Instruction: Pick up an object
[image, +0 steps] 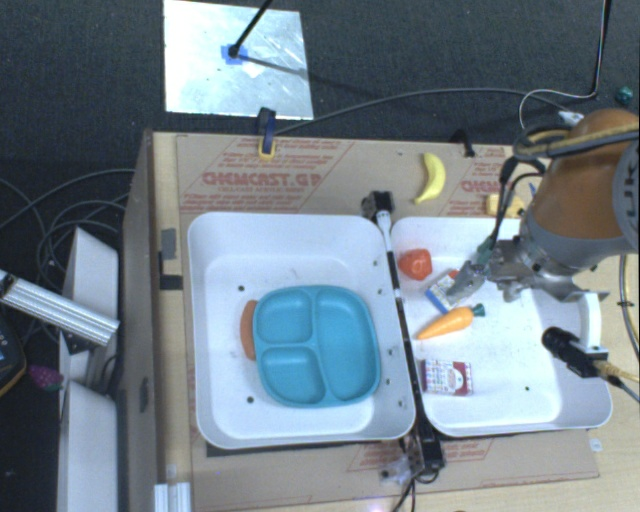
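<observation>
Meanwhile, the gripper (462, 287) hovers low in the right bin (560, 410), grip state impossible to tell, a carrot (445, 322) lying just at its 7 o'clock.

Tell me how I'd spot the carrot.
Look in the right bin, the one the arm reaches into. Near its middle, just below the gripper, lies the carrot. It is long, orange and pointed, with a green end, unlike the round tomato above it.
</observation>
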